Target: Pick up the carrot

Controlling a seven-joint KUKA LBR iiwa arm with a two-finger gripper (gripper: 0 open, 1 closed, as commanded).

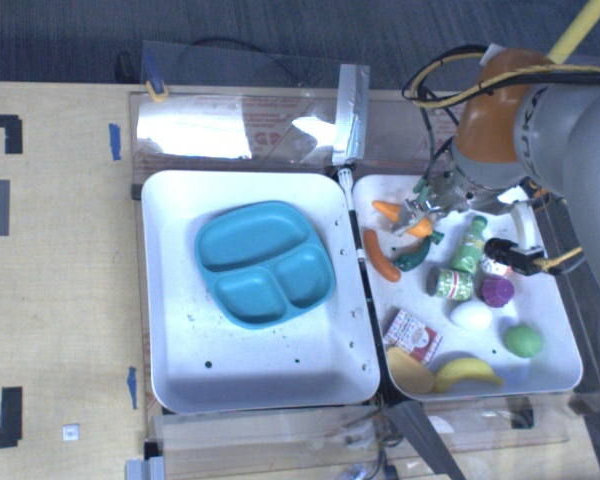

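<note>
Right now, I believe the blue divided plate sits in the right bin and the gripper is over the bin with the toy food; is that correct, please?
Not quite: the camera view shows the blue divided plate in the left bin. The rest holds: the gripper is over the right bin with the toy food.

Orange carrot (385,209), blue plate (266,263), possibly purple grapes (497,291), white bins (170,298).

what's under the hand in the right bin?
The hand sits over the right bin at its far left corner. Orange carrot pieces show beneath and beside it, above a teal item. The hand's body covers whatever lies directly below.
</note>
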